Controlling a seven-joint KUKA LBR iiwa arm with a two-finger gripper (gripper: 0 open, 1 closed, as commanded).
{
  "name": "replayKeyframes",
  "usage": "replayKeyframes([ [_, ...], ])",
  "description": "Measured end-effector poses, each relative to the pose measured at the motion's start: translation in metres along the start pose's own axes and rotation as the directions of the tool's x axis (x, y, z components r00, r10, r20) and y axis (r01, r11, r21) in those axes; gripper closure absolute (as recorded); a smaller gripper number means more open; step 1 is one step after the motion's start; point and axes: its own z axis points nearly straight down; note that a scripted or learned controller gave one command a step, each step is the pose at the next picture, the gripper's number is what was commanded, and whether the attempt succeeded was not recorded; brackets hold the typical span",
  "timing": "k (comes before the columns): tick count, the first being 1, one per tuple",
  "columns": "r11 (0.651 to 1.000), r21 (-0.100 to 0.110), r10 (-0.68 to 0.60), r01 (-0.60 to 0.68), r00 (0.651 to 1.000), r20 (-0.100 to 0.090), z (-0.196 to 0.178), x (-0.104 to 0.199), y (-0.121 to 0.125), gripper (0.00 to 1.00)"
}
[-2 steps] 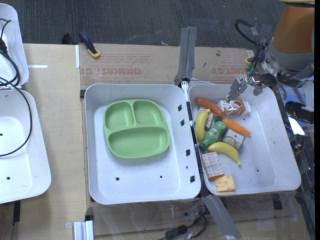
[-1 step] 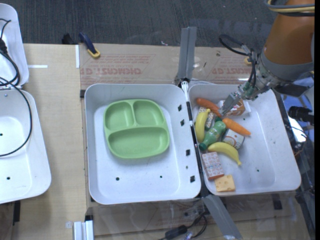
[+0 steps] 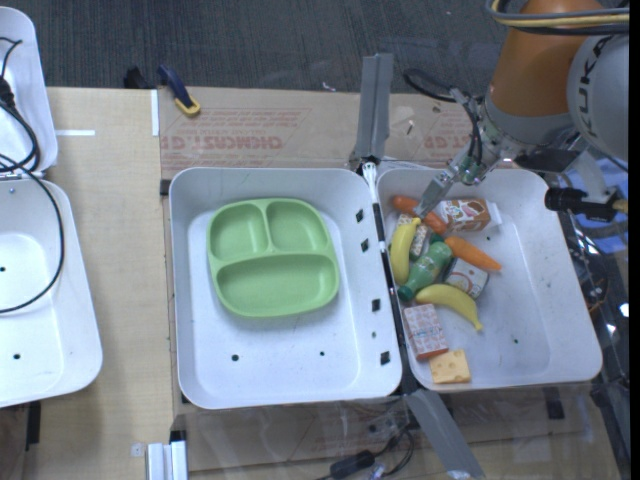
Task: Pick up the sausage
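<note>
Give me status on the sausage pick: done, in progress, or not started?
Not done. The small reddish-orange sausage lies in the right white bin, at the top of the food pile. In hand: the grey two-finger gripper is low beside it, grip unconfirmed. Left: grasp and lift.

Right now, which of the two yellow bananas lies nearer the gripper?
The upright yellow banana against the right bin's left wall, beside the green bottle; the other curved banana lies lower, toward the cheese wedge.

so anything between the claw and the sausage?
Nothing visible. The claw hangs right by the sausage at the right bin's far-left corner; a banana and packet crowd its near side.
</note>
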Motion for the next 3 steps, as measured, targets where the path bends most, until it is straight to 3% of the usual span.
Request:
replayKeyframes([
  [1,0.999,-0.016,0.033,-0.032,0.999,0.016,0.079,-0.019,-0.016,0.00],
  [2,0.995,-0.002,-0.099,0.099,0.995,0.002,-0.045,-0.010,-0.023,0.00],
  [3,0.997,-0.007,-0.077,0.077,0.997,0.009,0.099,-0.021,-0.019,0.00],
])
